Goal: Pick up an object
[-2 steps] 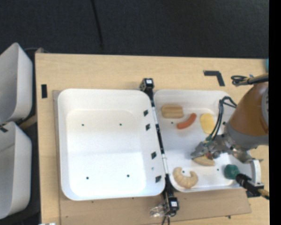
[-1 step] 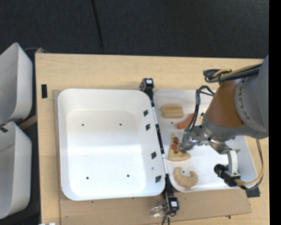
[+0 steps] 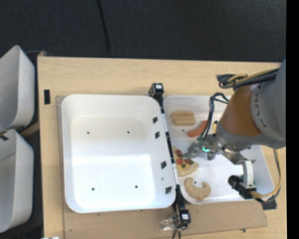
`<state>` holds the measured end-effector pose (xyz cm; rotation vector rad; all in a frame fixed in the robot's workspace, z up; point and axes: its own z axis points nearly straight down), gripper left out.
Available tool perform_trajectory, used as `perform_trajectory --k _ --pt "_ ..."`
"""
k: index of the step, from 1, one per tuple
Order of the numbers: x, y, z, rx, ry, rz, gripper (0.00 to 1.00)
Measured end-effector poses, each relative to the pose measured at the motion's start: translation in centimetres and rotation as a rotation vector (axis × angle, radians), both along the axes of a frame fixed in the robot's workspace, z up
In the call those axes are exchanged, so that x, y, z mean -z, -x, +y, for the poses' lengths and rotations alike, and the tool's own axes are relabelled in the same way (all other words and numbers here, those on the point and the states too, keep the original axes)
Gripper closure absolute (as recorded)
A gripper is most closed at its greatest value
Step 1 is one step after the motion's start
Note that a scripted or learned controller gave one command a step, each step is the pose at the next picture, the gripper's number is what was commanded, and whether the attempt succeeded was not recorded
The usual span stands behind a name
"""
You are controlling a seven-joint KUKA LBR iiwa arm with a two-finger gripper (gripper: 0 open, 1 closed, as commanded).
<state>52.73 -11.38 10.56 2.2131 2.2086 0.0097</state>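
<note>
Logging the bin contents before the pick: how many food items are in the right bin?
4: a bread roll at the far end, a sausage beside it, a pizza slice mid-bin by the gripper, a croissant nearest. The arm may hide more.

The two bins [image 3: 109,153] looked like smooth white plastic with a faint sheen. The bench [image 3: 50,148] beneath had a pale, matt wood-grain finish. The arm's [image 3: 266,116] shell was smooth grey, its orange band [image 3: 239,116] slightly glossy. The bread roll [image 3: 183,118] and croissant [image 3: 197,189] looked matt, like toy food.
</note>
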Motion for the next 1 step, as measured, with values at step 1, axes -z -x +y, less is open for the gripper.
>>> perform_trajectory --k 1 --pt "0.22 -3.35 0.70 -0.003 0.001 0.008 0.00"
